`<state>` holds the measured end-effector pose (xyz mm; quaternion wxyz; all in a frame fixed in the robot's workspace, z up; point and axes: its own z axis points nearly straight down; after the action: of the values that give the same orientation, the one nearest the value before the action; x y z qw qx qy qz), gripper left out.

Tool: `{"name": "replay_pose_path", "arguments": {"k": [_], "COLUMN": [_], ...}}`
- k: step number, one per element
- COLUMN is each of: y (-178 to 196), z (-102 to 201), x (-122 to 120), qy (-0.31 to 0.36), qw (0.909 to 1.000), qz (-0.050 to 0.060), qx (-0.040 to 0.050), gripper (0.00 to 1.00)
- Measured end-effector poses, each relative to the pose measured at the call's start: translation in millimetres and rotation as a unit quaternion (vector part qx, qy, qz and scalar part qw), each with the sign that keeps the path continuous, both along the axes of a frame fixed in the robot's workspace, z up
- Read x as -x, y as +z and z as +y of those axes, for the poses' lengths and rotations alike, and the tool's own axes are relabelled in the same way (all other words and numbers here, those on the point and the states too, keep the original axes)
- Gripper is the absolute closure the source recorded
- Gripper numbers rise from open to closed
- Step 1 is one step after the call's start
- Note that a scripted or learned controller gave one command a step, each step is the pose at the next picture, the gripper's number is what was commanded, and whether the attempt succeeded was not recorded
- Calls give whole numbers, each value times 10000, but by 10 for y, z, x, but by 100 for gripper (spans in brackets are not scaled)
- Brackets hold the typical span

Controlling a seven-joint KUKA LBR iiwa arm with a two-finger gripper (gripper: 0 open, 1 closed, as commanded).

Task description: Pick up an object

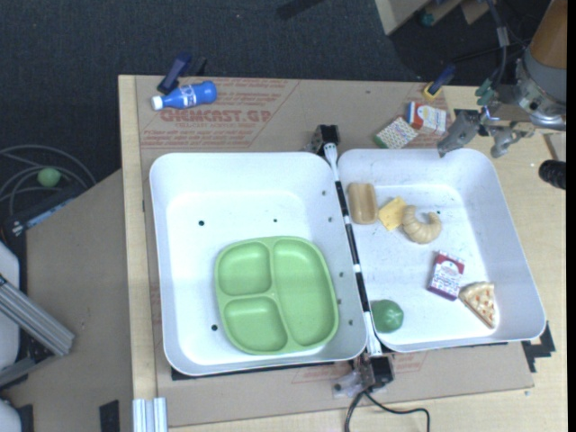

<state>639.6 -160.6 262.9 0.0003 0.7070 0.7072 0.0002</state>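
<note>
Tool (477, 133) hovers with fingers spread, holding nothing, over the right bin's (513, 232) far rim. Candidate objects lie below in that bin: croissant (421, 224) touching cheese wedge (391, 213), bread roll (362, 202) against the near-side divider wall. Risk: closing on two touching items, or fingers striking the rim

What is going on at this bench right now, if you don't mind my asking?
A robot arm is set to pick up an object from the bins. Its pincer hangs open above the far rim of the right bin, holding nothing. That bin holds toy food: a bread piece, cheese, a croissant, a red packet, a pizza slice and a green ball. The left bin holds a green tray.
</note>
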Motion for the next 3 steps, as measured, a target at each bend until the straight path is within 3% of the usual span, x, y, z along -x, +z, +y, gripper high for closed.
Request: {"name": "replay_pose_path", "arguments": {"k": [1, 2, 3], "y": [-1424, -1769, -1479], "z": [232, 623, 94], "x": [197, 205, -273], "qy": [-4, 5, -4], "qw": [10000, 10000, 10000], "qz": [23, 15, -8], "qx": [-6, -6, 7], "gripper": [0, 0, 0]}}
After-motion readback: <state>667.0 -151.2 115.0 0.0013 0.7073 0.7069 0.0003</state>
